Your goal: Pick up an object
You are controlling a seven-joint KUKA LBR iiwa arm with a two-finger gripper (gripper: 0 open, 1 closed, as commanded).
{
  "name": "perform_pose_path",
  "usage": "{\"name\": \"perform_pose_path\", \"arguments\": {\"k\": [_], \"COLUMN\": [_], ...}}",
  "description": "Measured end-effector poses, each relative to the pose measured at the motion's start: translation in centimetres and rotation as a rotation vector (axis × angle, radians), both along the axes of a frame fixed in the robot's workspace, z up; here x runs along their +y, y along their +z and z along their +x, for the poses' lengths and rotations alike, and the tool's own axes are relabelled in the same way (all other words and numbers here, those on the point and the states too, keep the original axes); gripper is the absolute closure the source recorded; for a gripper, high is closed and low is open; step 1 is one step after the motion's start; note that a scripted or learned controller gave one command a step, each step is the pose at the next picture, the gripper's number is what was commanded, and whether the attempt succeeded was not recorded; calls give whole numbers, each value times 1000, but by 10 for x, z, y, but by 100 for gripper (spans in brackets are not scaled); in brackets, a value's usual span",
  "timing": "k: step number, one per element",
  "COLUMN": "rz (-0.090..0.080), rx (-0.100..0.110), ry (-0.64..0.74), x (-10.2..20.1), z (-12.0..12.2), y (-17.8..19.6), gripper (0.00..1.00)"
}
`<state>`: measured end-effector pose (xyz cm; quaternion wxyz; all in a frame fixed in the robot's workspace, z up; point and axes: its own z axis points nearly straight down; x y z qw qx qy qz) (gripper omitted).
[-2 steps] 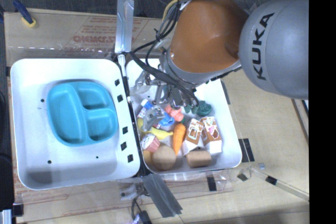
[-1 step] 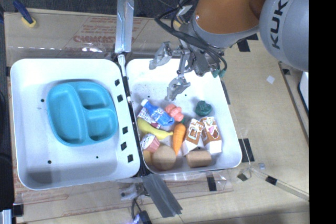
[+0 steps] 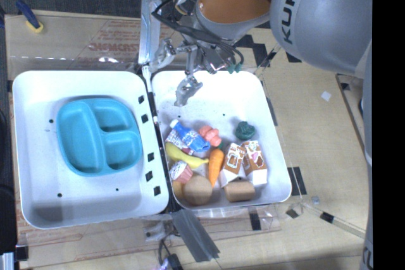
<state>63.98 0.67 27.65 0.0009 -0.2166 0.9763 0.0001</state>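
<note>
While the metal two-finger gripper (image 3: 187, 90), closure unreadable, hangs at twelve o'clock above the packed toy food pile (image 3: 212, 161), descent risks glancing off the crowded items.

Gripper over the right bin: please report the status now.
Gripper above the right bin's bare far end, nothing between its fingers. Banana, carrot and cartons piled at near end, untouched. Blue tray in left bin.

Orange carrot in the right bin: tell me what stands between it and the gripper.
Nothing visible does. The gripper hangs over bare white floor at the right bin's far end; the orange carrot lies nearer the camera, wedged between a yellow banana and small printed cartons, its top exposed.
</note>
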Motion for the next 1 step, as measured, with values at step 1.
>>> {"name": "perform_pose_path", "arguments": {"k": [1], "rz": [0], "rx": [7], "ry": [65], "x": [-38], "z": [-98], "y": [-87], "gripper": [0]}}
